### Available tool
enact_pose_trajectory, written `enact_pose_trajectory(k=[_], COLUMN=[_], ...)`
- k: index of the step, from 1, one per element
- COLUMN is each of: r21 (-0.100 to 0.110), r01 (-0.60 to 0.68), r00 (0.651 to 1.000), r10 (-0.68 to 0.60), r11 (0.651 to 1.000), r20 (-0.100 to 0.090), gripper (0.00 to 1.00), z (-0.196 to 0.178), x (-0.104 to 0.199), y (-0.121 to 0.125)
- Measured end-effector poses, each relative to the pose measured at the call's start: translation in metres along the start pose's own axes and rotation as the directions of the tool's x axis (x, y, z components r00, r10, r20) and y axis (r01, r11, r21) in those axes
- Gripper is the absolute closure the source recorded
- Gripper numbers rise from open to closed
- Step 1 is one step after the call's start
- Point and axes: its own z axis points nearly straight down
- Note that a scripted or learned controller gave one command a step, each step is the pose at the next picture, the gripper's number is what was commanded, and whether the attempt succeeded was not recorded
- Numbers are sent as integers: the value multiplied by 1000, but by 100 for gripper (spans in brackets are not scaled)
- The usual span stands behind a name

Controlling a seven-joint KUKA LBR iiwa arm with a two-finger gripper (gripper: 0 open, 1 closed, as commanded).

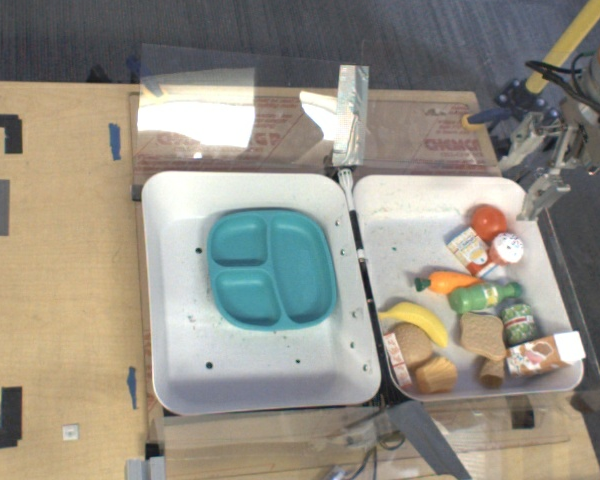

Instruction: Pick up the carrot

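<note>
The carrot [443, 282] is a small orange piece with a green end. It lies flat near the middle of the right bin [400, 223], its green end pointing left. A green bottle [483, 296] touches its right side and a banana [417, 320] lies just below it. My gripper [540, 190] hangs over the bin's upper right corner, well above and to the right of the carrot, with nothing seen in it.
Around the carrot are a red tomato [488, 218], a white ball [508, 249], a small orange carton [466, 250], bread pieces [480, 335], a green can [518, 320] and a juice carton [545, 354]. The left bin [170, 268] holds a teal divided plate [273, 268].
</note>
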Motion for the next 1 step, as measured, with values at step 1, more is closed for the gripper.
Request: enact_pose_trajectory(k=[1], r21=[-7], r01=[121], r00=[993], r10=[-121], r11=[993], r20=[-11], gripper=[0], z=[159], x=[58], y=[39])
